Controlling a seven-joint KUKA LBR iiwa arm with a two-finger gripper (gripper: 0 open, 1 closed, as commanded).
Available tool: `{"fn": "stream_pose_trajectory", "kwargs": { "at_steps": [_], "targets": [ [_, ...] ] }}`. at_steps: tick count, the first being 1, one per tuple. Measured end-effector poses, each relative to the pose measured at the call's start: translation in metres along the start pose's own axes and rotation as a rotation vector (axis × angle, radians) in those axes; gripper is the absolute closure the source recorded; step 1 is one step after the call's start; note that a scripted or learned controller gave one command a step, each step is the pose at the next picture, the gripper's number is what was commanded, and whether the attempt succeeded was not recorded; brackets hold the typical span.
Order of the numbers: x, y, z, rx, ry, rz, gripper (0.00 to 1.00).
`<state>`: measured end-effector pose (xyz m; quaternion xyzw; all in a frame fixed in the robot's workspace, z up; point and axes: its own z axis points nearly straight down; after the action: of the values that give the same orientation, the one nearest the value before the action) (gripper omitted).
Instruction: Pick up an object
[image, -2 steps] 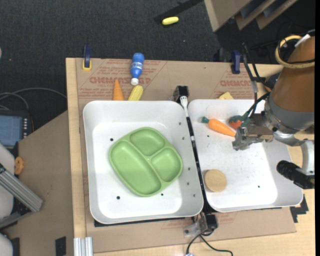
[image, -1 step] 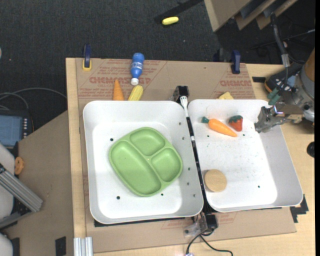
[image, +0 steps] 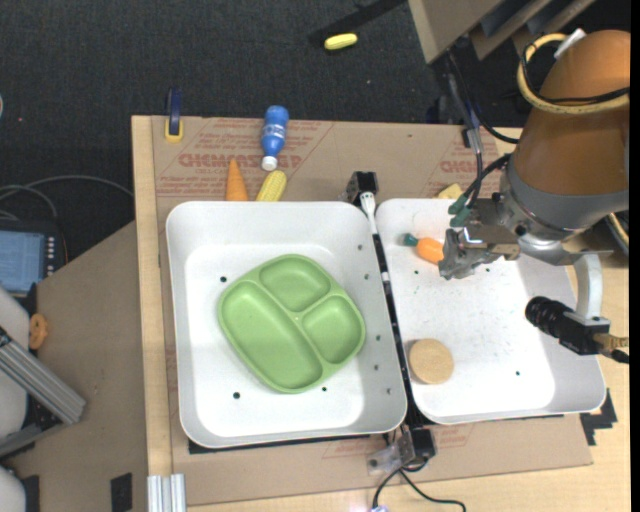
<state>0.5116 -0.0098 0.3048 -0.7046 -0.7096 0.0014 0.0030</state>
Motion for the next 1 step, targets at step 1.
{"fn": "stream_pose_trajectory", "kwargs": {
  "at_steps": [1],
  "targets": [
    [-0.0557,-0.0339,-0.1084,-0.02,-0.005,0.012,1.0]
  ]
}}
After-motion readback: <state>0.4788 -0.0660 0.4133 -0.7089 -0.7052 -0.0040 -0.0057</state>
